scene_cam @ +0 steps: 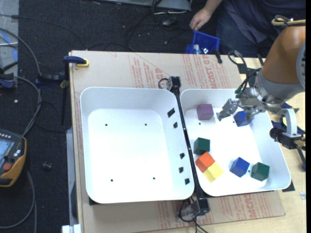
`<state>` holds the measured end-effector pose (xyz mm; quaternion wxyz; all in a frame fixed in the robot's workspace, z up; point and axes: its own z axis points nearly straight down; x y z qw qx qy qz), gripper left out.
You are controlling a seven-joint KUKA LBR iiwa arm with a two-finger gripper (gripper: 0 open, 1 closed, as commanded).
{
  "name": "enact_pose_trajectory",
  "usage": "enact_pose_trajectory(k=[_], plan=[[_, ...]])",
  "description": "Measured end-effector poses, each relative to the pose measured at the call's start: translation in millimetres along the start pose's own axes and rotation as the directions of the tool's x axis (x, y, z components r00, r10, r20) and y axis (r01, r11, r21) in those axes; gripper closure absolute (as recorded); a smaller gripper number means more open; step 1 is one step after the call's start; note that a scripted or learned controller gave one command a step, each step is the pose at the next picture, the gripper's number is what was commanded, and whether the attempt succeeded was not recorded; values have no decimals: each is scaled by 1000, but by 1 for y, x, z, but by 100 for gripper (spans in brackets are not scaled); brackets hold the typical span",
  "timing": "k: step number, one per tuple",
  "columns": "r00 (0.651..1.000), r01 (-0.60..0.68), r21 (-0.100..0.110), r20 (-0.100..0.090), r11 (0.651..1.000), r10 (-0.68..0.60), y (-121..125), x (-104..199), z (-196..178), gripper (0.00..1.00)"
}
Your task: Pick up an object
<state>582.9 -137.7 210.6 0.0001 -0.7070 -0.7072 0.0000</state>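
- gripper (236, 111) over far part of right bin (279, 171), reaching in from right; blue cube (241, 118) seen between its grey fingers, apparently held just above bin floor.
- grip judged shallow: cube at finger ends, tilted, partly in shadow; whether fully clear of floor cannot be told.
- purple cube (205, 111) just left of gripper, near far wall; close enough to be knocked by left finger on any sideways drift.
- remaining blocks toward near side of same bin: dark green cube (201, 145), orange cube (205, 159) touching yellow cube (213, 171), second blue cube (239, 166) just beside another green cube (260, 171).
- possible failures, as judgement: slip of held cube on lift, from a corner-wise or off-centre pinch; bounce into near cluster if dropped; snag on sloped bin wall if lifted toward right rim.
- left bin (92, 144): glossy white, shallow, rounded corners, small dark dots on floor; black clips along divider (182, 140) between bins.
- bench (121, 69): bare board with red printed lettering, clamp (76, 60) at far left corner.
- surroundings: dark carpet with loose cables, handheld pendant (10, 157) at left edge, seated person's hand (199, 18) and small blue box (204, 42) beyond far edge.
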Motion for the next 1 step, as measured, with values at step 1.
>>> enact_pose_trajectory(k=[1], plan=[[1000, -5, 11, -1, 1000, 5, -56, -37, 111, 0]])
